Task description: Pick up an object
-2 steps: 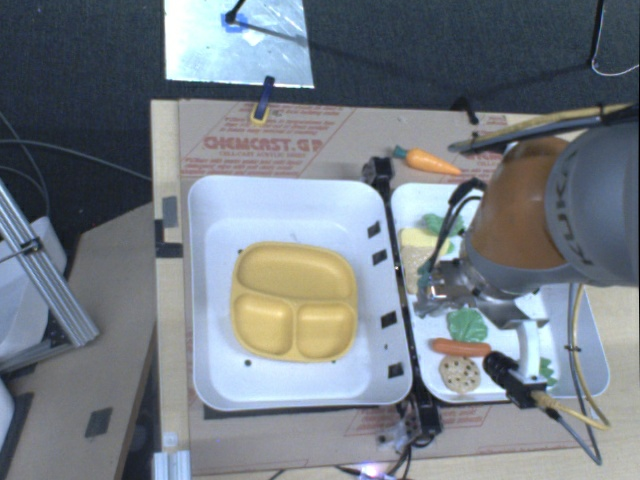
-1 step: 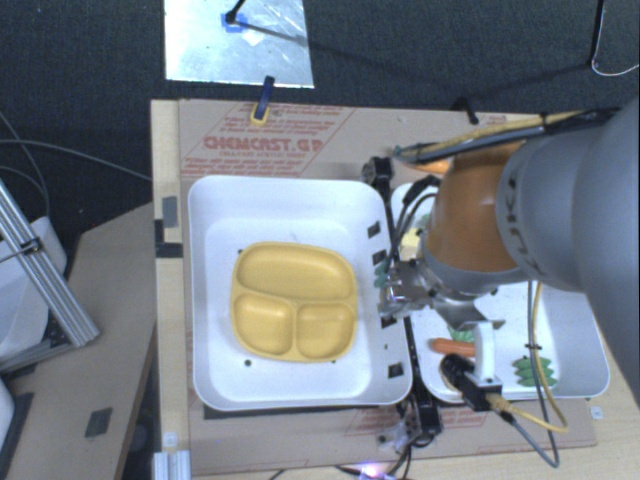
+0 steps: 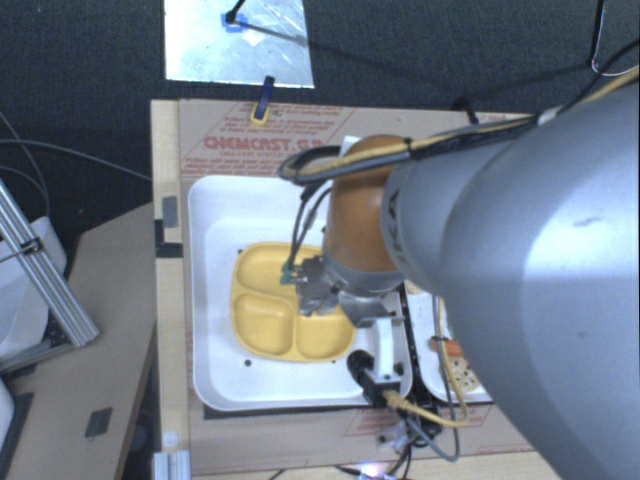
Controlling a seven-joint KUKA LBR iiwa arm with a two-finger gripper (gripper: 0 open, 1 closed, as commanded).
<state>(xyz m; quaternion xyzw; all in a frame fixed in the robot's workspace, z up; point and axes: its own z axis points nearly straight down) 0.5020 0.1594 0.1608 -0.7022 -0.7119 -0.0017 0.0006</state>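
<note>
A pale yellow divided tray [image 3: 268, 313] lies in a white bin [image 3: 215, 268]; the arm [image 3: 520, 268] is grey with an orange band [image 3: 360, 218].

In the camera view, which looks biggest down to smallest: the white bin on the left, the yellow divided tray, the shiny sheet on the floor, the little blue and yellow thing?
1. White bin
2. Shiny sheet and yellow divided tray look alike; the arm hides part of the tray, so unranked.
3. Blue and yellow thing

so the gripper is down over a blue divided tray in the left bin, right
Not quite: the divided tray is yellow, not blue. The camera view shows it lying in the left bin, with the gripper down over its right side, as you said.
</note>
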